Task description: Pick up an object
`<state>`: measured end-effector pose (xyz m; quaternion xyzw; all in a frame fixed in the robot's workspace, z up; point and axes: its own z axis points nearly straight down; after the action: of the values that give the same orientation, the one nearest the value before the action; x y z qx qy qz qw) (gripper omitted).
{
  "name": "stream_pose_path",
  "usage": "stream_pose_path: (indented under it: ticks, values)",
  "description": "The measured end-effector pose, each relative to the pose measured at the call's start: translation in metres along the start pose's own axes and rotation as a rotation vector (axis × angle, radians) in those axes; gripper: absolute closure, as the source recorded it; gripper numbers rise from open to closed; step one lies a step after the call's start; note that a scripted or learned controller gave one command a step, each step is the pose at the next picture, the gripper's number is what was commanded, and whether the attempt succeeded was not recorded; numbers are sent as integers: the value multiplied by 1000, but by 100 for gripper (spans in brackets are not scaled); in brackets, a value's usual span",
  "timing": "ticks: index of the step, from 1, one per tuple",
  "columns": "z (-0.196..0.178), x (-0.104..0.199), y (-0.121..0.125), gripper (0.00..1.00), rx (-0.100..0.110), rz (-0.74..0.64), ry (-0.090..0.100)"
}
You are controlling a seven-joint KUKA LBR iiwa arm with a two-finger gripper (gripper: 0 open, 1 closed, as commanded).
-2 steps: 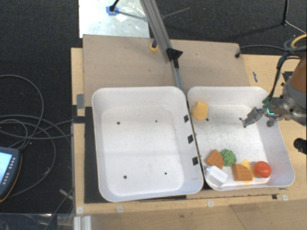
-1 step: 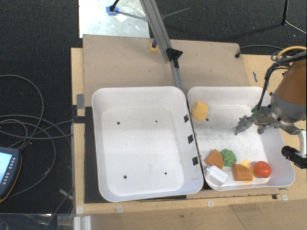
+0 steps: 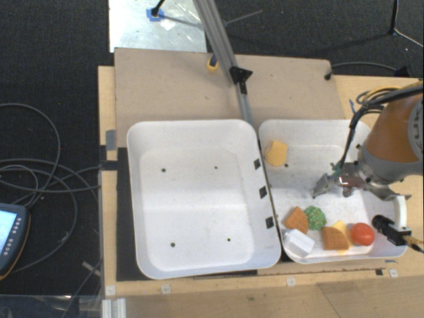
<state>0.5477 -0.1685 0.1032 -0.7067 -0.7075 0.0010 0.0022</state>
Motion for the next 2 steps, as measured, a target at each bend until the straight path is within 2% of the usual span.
stream_pose_path:
  ticks: [1, 2]
  values:
    - [13, 0, 1, 0, -4, 0, -2]
    - [1, 0, 2, 100, -8, 0, -2]
